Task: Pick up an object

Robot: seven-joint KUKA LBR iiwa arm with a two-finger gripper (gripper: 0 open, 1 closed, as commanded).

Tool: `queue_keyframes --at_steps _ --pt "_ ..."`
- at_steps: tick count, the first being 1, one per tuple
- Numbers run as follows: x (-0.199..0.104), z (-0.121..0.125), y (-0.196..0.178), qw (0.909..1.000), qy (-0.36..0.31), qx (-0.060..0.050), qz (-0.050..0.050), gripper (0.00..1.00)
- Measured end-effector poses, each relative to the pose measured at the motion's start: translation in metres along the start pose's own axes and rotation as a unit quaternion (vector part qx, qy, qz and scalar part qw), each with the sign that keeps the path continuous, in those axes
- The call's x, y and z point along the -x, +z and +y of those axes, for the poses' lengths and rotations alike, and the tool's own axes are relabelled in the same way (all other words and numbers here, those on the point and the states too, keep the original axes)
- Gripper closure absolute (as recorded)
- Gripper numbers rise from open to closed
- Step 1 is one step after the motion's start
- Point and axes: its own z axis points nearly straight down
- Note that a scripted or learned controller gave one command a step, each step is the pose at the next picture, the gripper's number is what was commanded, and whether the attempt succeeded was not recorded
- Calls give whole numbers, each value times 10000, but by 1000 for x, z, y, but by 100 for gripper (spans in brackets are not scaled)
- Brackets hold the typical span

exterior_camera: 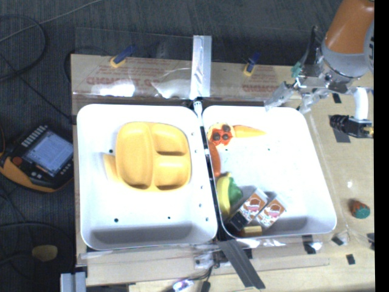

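Contents, right bin (307, 163): a loose group of small objects along its left wall and near corner.
- Orange carrot-shaped toy (243, 131), at 11 o'clock in the bin, lying flat, tip pointing to 3 o'clock.
- Dark round-studded piece (221, 134), touching the carrot's blunt end.
- Thin red-orange strip (215, 160), lying against the left wall.
- Yellow banana (224, 193), at 8 o'clock, with a green item (234, 193) just beside it.
- Two small printed cartons (262, 210), side by side at 6 o'clock, tilted.

Left bin (91, 163): one yellow compartment tray (152, 154), upside down, centred.

Gripper (292, 97): at 1 o'clock from the right bin, above its far rim, outside the bin and well apart from every object; its fingers splayed apart with nothing between them. Orange band (352, 20) of the arm above it.

Bench surround: blue-screened handset (45, 151) at 9 o'clock on the floor.
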Motion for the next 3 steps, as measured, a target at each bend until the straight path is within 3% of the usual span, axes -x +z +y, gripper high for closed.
queue_keyframes --at_steps 1,2,3 --pt "-40 0 101 9919 -1271 0 1 0" --pt "16 28 186 9766 -2152 -9 -9 0" --pt "16 27 179 9760 -2177 -34 4 100"
